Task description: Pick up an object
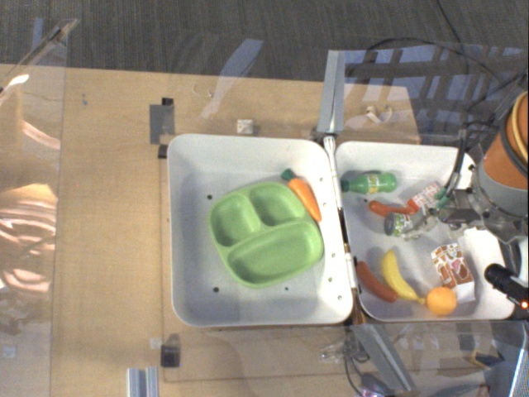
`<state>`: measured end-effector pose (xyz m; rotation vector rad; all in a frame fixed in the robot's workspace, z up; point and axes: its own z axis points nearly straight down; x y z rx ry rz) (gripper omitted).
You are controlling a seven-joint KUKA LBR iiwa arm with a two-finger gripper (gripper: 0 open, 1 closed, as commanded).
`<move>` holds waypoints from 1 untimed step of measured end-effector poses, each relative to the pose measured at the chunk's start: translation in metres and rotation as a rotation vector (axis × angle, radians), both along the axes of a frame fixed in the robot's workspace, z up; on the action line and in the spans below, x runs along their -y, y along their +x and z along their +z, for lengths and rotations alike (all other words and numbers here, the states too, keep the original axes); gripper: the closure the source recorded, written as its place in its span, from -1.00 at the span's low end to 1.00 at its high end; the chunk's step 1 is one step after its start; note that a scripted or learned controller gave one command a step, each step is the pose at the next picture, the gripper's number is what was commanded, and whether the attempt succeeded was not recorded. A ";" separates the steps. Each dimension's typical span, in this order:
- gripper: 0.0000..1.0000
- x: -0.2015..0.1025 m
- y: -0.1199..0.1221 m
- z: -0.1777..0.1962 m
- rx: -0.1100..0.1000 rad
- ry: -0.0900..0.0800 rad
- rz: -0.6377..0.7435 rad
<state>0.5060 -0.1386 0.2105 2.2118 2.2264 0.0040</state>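
Note:
The right bin [397,151] holds a green bottle [369,182], a small red sausage [384,208], a red-and-white packet [426,195], a greyish can-like object [400,225], a banana [398,276], a longer red sausage [374,281], an orange [441,301] and a printed carton [452,265]. My gripper [421,218] reaches in from the right, low over the bin's middle. Its tip is right against the greyish object and just below the packet. Whether it grips either one is not visible.
The left bin [186,222] holds a green divided plate [264,234] with a carrot [304,197] lying on its upper right rim. A metal post [331,89] stands behind the seam between the bins. Cables hang at the upper right.

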 end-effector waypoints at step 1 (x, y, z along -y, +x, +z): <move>-1.00 -0.011 0.095 -0.112 0.002 -0.001 0.233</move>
